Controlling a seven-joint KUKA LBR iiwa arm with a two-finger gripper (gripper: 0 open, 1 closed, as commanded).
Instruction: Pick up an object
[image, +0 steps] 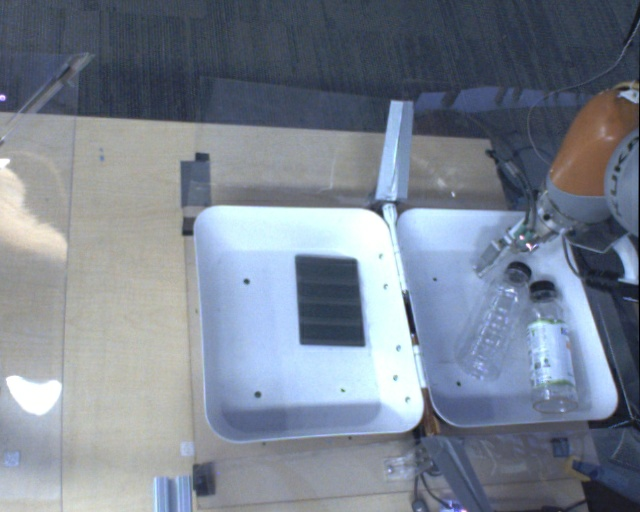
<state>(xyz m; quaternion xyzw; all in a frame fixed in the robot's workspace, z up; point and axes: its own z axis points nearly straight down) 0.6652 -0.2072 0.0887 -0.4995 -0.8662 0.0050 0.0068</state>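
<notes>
A pale wooden desk (100, 330) fills the lower part of the camera view, with bright glare patches at its far left; behind it runs dark grey carpeted floor (250, 40). Moving right, the left bin (225, 300) sits on the desk and carries a dark ribbed rectangular pad (330, 300) lying flat near its middle. A grey metal bar (395, 150) stands at the back, just where the two bins meet. The right bin (440, 290) touches the left one along their shared edge (small holes dot both floors). In it lies a clear plastic bottle (492, 325) on its side, tilted, black cap towards the back, and just to its right a second clear bottle with a green-and-white label (550, 355), also lying down with its black cap rearward. The pincer (515, 243) hangs at the bin's back, just above the first bottle's cap; whether it is clenched or released I cannot tell. The arm's orange band (590, 135) rises at the right edge.
</notes>
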